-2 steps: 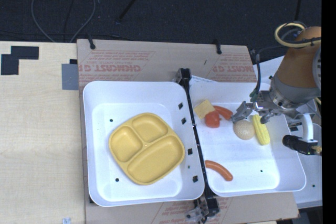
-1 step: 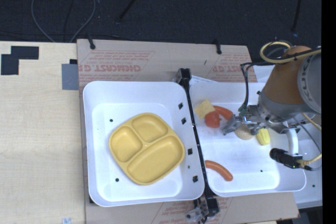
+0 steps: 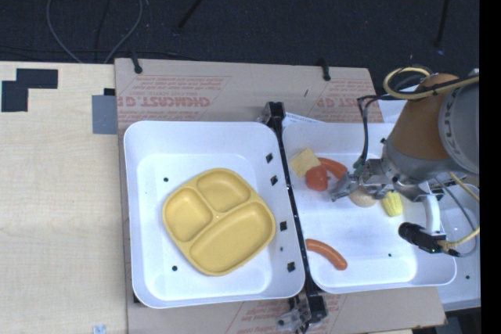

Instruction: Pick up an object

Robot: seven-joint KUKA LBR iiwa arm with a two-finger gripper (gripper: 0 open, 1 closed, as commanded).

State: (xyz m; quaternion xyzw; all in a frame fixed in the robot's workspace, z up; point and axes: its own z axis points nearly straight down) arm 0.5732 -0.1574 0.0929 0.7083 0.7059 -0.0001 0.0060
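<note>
On the left, the wood surface (image 3: 55,168) has some dark squares on it. Next comes the left bin (image 3: 149,145), and a yellow plate (image 3: 219,221) with three parts lies in it. Behind the bins is brown cardboard (image 3: 235,94) with red writing that looks upside down; I can't read it for sure. The right bin (image 3: 368,270) holds the toy food: a yellow block (image 3: 304,161), a red piece (image 3: 317,179) touching it, an orange sausage (image 3: 326,253) near the front, a tan ball (image 3: 362,198) and a small yellow piece (image 3: 392,205). The gripper (image 3: 344,188) is low in this bin, between the red piece and the tan ball. I can't tell if it is open or closed. Nothing looks lifted yet, so the pick is not done. I think it is going for the red piece or the tan ball.
</note>
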